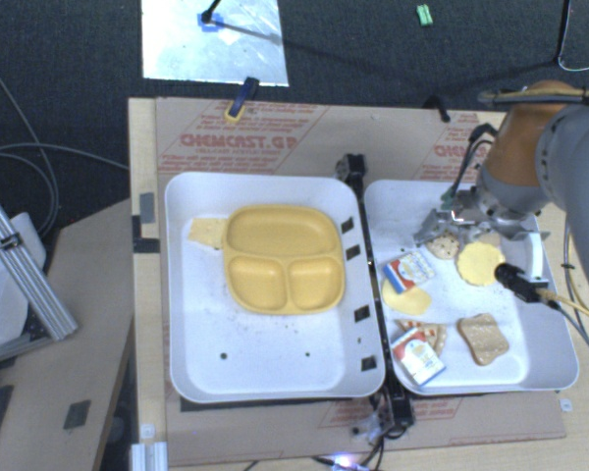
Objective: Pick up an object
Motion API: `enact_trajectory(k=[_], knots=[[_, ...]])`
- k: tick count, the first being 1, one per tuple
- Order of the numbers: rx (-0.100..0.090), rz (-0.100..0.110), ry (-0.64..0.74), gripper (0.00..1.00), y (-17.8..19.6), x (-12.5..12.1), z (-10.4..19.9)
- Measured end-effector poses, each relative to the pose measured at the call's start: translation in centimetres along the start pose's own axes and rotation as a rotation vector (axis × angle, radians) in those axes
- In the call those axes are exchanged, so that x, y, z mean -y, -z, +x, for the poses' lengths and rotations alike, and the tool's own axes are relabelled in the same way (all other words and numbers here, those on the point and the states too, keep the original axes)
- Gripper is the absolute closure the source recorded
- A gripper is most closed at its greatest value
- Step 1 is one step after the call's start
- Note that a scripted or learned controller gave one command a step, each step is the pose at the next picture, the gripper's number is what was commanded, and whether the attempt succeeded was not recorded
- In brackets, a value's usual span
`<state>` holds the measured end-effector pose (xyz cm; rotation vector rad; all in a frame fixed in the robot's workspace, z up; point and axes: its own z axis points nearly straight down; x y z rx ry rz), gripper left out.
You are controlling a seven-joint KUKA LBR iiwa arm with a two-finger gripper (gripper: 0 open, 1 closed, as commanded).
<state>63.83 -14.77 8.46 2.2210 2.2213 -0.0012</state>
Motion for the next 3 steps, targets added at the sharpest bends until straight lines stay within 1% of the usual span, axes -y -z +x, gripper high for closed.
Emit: enact_trajectory(k=[1,2,3], knots=[[0.002,-0.003,-0.003,0.00,0.1,1.2,-5.0],[-0.002,0.003,-0.001,0.00,-0.1,6.8,-4.8],[0.001,-0.005,0.002,1.00,1.1,6.4,-4.8]])
